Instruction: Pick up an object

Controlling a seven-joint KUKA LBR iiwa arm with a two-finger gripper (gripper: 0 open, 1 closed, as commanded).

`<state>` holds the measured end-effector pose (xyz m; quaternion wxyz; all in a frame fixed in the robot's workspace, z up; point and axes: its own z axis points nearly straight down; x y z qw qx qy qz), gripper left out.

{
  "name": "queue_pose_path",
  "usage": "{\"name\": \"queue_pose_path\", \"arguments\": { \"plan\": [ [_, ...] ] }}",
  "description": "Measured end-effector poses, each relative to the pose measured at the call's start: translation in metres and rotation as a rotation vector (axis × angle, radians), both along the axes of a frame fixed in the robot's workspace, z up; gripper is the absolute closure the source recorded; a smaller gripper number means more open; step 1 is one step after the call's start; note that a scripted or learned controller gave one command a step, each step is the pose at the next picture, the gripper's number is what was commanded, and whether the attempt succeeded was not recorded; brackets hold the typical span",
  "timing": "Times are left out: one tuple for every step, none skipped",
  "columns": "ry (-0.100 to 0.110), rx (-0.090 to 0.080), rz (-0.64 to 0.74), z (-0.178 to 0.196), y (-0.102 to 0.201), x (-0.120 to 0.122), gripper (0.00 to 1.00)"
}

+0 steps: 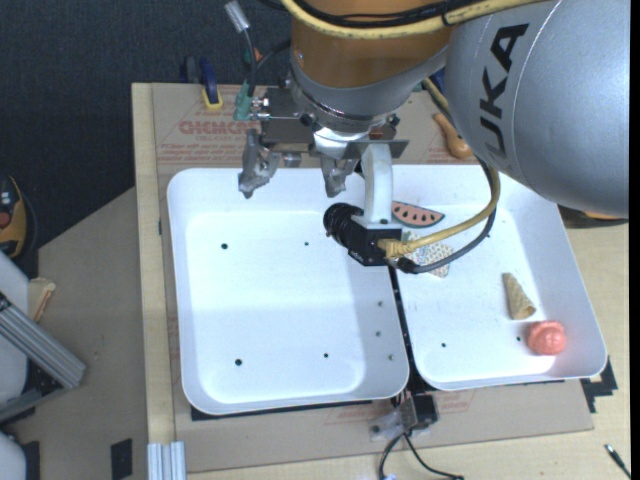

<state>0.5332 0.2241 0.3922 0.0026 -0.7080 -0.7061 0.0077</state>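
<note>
Grey and orange fill the top of my feed: the arm [470, 58] comes in from three o'clock and bulks over the twelve o'clock part of the frame, its orange band sitting just above the wrist. Below it, the desk [100, 308] carries a brown board on which two shallow white bins lie side by side. From my seat the left bin [270, 308] takes the centre and nine o'clock side, the right bin [480, 338] the three o'clock side, and their inner rims touch down the middle.

My end effector [298, 180] hangs over the twelve o'clock edge of the left bin. Its two fingers stand wide apart with nothing between them, one fingertip [251, 180] toward nine o'clock and the other toward three o'clock. A black fitting with a yellowish cable [455, 230] hangs just below the wrist, at the seam between the bins.

The things I could pick all lie in the right bin. A watermelon-slice piece [416, 213] rests near its twelve o'clock edge, just beside the cable. A small speckled item [435, 259] lies under the cable, partly hidden, and I cannot tell what it is. Toward four o'clock a tan cone [518, 295] lies on its side, and just past it, near the bin's corner, sits a pink rounded object [547, 338].
</note>
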Motion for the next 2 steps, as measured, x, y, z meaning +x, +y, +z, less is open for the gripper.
{"name": "queue_pose_path", "arguments": {
  "plan": [
    [-0.017, 0.008, 0.002, 0.021, 0.001, 0.000, 1.00],
    [-0.030, 0.014, 0.004, 0.152, 0.000, -0.004, 1.00]
  ]
}}
